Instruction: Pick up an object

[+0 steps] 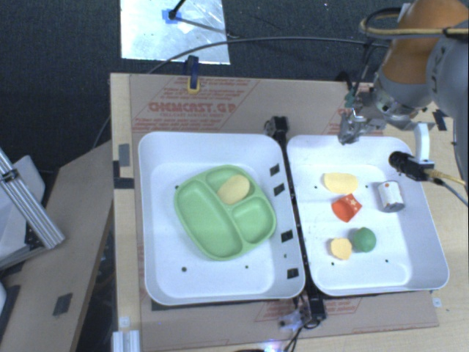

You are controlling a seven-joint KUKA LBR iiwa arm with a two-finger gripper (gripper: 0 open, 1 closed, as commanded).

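The right bin (pixel 410 266) holds a pale yellow oval piece (pixel 340 182), a red piece (pixel 346 207), a small yellow piece (pixel 341 248), a green ball (pixel 363 239) and a small white and grey cylinder (pixel 389 196). My gripper (pixel 351 132) hangs above the far edge of the right bin, well behind the pale yellow piece. Nothing shows between its fingers. In the left bin (pixel 165 270) a green divided plate (pixel 220 215) carries a yellow potato-like piece (pixel 234 189) in its far compartment.
The two white bins sit side by side on a cardboard sheet (pixel 198 105), joined by a black hinge strip (pixel 289 204). A blue and yellow clamp (pixel 192 73) stands at the cardboard's far edge. A metal frame (pixel 26 204) stands at the left.
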